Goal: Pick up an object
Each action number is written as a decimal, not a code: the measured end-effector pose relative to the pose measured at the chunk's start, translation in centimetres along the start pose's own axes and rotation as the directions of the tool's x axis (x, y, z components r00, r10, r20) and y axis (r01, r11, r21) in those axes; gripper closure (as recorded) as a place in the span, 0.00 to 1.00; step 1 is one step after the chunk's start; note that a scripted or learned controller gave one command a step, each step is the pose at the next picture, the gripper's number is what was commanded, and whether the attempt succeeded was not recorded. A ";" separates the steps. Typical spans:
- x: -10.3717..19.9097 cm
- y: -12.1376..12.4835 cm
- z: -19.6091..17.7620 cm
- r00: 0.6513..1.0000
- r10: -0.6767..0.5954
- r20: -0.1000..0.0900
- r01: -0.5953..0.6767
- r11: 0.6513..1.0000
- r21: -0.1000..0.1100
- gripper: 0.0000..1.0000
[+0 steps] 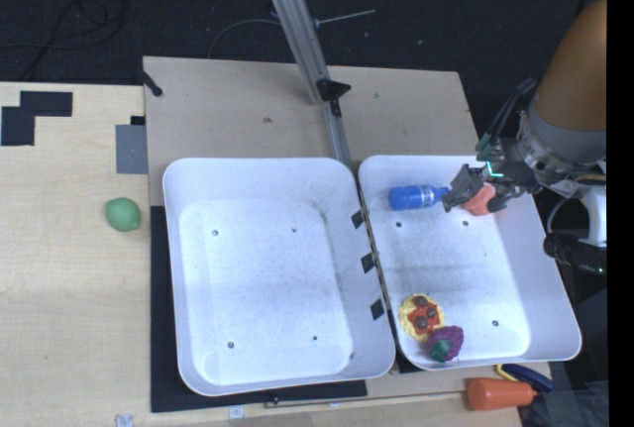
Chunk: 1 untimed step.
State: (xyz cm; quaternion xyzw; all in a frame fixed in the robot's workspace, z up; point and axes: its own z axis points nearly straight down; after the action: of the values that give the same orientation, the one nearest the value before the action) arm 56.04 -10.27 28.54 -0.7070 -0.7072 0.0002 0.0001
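Landmark for all positions: the right bin [555, 321], a shallow white tray of smooth, faintly speckled plastic.

Just outside its near edge lies an orange carrot-shaped toy [500, 393], with a blue and yellow item [530, 374] beside it, too small to identify.

Inside the bin, at its near left corner, sits a yellow round toy [420, 314] with dark red spots. Touching its near side is a purple piece with a green tip [445, 344]. Both look like light moulded plastic or rubber.

At the bin's far side lies a blue bottle [414, 196] on its side, cap end toward the gripper [479, 194]. It is cylindrical, smooth and probably light and stiff. In my judgement it would roll or slip under a careless pinch; grasping across the middle of the barrel is the sound choice.

The gripper hangs over the bin's far right area, just beside the bottle. An orange-red object [479, 201] sits at its tip. Whether that object is held cannot be told, and the state of the jaws cannot be told either.

To the bin's left, touching along the shared edge, is the left bin [178, 187]. Well beyond that, on the pale wooden bench [59, 247], rests a green ball [123, 214], matt and probably soft.

Behind the bins, a ribbed metal rail [300, 24] runs away at a slant.
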 end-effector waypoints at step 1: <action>0.0 0.0 0.0 1.000 0.000 0.000 0.000 1.000 0.000 0.00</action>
State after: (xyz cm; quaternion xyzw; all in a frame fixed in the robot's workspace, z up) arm 56.04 -10.27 28.54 -0.7070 -0.7072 0.0002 0.0001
